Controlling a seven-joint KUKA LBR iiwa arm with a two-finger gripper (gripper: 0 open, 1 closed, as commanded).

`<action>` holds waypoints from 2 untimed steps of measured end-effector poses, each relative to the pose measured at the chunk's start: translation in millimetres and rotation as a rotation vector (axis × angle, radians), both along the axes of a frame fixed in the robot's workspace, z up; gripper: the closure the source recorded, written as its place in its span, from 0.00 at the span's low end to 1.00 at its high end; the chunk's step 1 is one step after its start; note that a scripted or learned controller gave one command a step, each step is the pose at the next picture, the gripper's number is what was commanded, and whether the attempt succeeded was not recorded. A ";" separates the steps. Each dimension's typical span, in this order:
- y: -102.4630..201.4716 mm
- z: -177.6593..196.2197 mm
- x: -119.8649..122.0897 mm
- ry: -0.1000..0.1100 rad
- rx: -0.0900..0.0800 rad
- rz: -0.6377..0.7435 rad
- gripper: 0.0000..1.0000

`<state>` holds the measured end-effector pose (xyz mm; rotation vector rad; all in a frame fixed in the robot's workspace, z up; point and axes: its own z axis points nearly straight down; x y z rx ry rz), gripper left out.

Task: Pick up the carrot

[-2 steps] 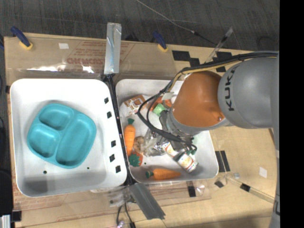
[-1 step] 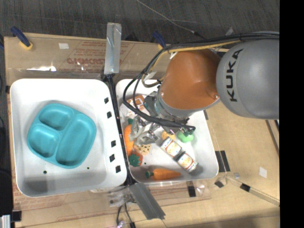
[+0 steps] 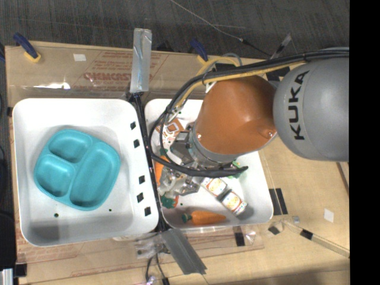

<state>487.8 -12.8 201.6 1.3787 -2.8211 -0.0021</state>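
The carrot (image 3: 206, 218) is orange with a green stub at its left end and lies flat along the front wall of the right bin (image 3: 261, 203). My gripper (image 3: 174, 186) hangs low over the left side of that bin, under the orange wrist band and a tangle of cables. It is a little behind and to the left of the carrot. The carrot lies apart from it. A small orange and green piece (image 3: 170, 202) sits just below the gripper, and I cannot make out whether the gripper touches it.
A small bottle with a printed label (image 3: 228, 198) lies right of the gripper, just behind the carrot. A thin orange item (image 3: 158, 172) rests by the bin's left wall. The left bin (image 3: 29, 117) holds a teal divided plate (image 3: 76, 168). The arm covers most of the right bin.
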 end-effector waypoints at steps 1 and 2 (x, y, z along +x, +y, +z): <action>-6.0 45.0 -6.6 -0.006 0.000 0.363 1.00; -49.3 -1.3 -8.6 0.002 0.003 0.824 1.00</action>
